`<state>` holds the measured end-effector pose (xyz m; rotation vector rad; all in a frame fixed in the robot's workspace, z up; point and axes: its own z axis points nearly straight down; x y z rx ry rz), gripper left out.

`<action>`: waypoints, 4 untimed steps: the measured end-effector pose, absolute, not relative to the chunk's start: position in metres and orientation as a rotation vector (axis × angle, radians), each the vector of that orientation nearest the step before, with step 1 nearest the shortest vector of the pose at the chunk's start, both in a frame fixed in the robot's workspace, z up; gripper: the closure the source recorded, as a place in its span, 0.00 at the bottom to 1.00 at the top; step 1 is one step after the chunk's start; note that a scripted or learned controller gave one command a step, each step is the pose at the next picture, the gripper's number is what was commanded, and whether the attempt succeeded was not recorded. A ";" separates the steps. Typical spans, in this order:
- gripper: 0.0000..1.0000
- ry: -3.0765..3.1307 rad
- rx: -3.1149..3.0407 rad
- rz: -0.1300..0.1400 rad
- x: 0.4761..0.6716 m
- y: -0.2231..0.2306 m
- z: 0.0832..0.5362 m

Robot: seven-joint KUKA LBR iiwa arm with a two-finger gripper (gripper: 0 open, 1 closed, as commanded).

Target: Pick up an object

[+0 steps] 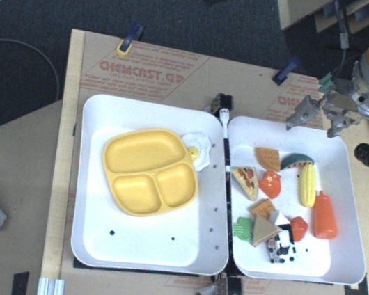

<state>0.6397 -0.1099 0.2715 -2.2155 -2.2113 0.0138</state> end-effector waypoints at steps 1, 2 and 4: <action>0.00 -2.221 -2.221 0.000 0.642 -0.110 0.280; 0.00 -2.217 -2.218 0.007 0.642 -0.111 0.216; 0.00 -2.217 -2.218 0.006 0.652 -0.116 0.124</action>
